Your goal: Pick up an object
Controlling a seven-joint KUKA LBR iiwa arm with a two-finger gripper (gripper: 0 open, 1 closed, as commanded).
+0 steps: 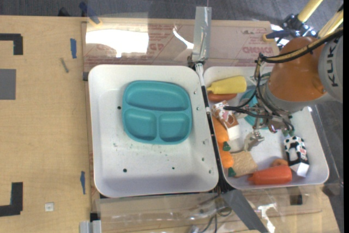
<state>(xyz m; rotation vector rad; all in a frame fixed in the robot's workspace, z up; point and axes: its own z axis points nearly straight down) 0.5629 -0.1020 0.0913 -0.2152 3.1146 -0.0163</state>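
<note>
The right bin (319, 163) holds several small toys. Among them are a yellow piece (228, 85) at the back, an orange carrot (218, 133) along the left wall and a tan slice (244, 162). A red-orange piece (270, 174) lies at the front, and a black-and-white toy (295, 150) sits on the right. My gripper (253, 139) hangs low over the middle of this bin, under the orange wrist band (292, 76). It is just right of a small white block (233, 133). Nothing shows held in it.
The left bin (103, 172) holds a teal divided plate (157, 112). A clear plastic wall (202, 33) stands behind both bins. Cables (272, 117) hang around the wrist. Flat brown board (38, 133) lies to the left.
</note>
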